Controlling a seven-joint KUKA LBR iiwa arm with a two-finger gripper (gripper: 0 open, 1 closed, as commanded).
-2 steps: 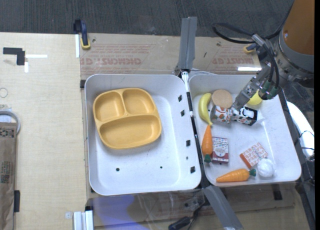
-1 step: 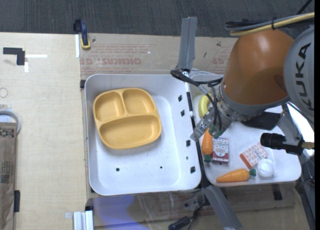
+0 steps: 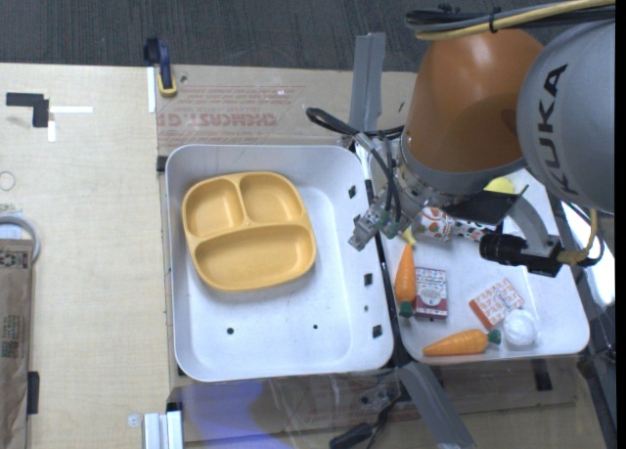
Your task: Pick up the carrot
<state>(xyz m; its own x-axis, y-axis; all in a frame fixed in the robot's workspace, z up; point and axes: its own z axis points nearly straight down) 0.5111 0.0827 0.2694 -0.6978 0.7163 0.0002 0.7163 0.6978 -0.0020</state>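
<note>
claw (image 3: 377, 225) hangs over the bins' shared wall above 1 carrot (image 3: 405, 274); i can't tell its state.

Two carrots lie in the right bin (image 3: 577, 335). One carrot (image 3: 405, 274) is orange with a small green tip at its upper end, lying nearly upright in the view along the bin's left wall, thick end toward the near side, just beside a small red box (image 3: 431, 292). The other carrot (image 3: 458, 342) is orange with green leaves at its right end, lying almost level near the bin's front edge, its point to the left, the leaves close to a white ball (image 3: 519, 328)
</note>
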